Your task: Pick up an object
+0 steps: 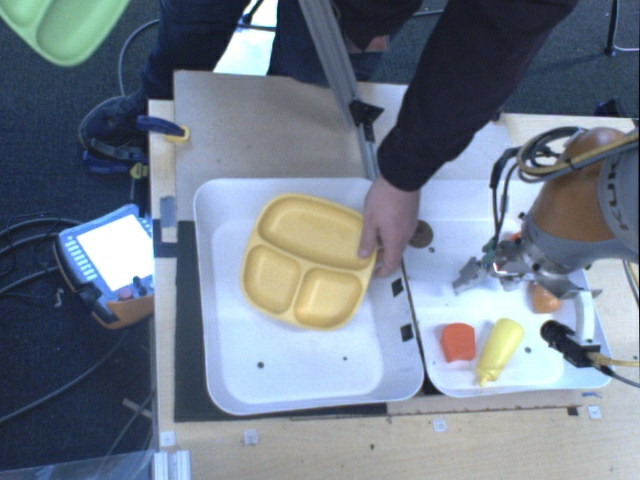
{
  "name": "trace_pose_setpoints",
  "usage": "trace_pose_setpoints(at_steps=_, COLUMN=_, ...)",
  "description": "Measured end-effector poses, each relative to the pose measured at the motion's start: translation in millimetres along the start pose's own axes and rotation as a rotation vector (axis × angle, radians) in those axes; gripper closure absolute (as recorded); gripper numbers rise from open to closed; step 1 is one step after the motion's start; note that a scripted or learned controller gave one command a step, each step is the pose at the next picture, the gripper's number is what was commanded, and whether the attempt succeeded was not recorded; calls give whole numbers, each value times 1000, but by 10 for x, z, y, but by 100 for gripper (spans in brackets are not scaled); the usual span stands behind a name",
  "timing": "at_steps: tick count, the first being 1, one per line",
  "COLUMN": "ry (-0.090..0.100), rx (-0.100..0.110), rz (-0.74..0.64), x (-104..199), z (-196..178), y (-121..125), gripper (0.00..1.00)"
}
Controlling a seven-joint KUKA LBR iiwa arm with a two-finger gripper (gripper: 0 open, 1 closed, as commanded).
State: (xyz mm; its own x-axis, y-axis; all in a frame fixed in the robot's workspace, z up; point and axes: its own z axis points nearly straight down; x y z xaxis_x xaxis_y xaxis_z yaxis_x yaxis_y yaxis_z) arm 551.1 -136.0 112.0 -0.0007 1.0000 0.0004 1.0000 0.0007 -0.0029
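Camera view looks down at a slant on the gripper (468, 276), whose grey fingers reach toward the left inside the right bin (450, 383), near that bin's middle; whether the jaws stand wide or narrow cannot be told at this size, and nothing shows between them; behind the gripper the grey arm (580, 208) with its orange band rises over the bin's right edge, black cables looping above it; near the bin's front edge lie a red block (458, 342) and, just beside it to the right, a yellow bottle-shaped toy (498, 348) lying tilted; a small orange thing (545, 299) sits partly under the wrist, its shape unclear; a dark round thing (421, 234) lies near the bin's back-left corner; in the left bin (225, 368) a yellow three-compartment tray (305, 260) lies toward the back, and a person's hand (388, 226), reaching from the top of the picture in a dark sleeve, grips the tray's right rim; a pale green tray (65, 8) shows at the picture's top-left corner.
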Motion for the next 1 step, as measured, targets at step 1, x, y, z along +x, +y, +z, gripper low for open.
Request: trace_pose_setpoints(at_steps=1, ry=-1, rx=-5, rz=0, x=-1, z=-142, y=12, gripper=100)
